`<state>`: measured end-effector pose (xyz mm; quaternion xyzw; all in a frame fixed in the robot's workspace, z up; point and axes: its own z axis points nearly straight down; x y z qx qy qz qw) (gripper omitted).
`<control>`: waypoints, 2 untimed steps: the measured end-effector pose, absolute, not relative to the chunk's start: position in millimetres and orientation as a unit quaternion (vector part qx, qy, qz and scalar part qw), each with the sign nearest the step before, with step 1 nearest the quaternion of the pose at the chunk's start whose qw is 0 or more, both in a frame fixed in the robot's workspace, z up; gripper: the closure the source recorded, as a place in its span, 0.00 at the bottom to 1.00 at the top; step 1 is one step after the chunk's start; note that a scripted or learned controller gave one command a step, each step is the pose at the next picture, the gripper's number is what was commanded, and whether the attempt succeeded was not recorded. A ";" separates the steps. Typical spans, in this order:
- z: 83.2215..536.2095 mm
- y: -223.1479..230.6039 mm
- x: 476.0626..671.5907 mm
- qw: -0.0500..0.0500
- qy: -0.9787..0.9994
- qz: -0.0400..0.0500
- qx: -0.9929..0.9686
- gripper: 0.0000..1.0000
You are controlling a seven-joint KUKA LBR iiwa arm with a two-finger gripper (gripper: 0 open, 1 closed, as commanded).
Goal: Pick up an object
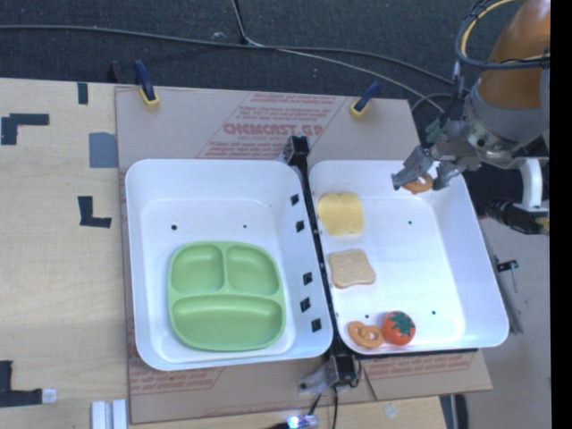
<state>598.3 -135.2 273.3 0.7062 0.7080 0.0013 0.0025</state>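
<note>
Two white bins: the left bin (143, 204) holds one green tray (226, 295). The right bin (465, 266) holds four food toys. The gripper (417, 182) is clamped on one orange piece (416, 185).

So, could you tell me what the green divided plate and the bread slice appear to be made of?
The green divided plate looks like moulded plastic: uniform colour, soft sheen, rounded compartment ridges. The bread slice seems a toy, probably matte plastic or foam; its flat tan face and even edge suggest so, though the view leaves it open.

A pale wooden bench (54, 266) carries black tape marks (89, 211) toward its left edge. Beyond its far edge lies dark carpet (340, 16) (black cables (234, 7) trail across it).
</note>
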 end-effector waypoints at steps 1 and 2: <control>273.5 -83.8 601.8 0.000 0.709 0.000 0.705 1.00; 254.8 -32.8 592.6 -0.001 0.709 -0.001 0.705 1.00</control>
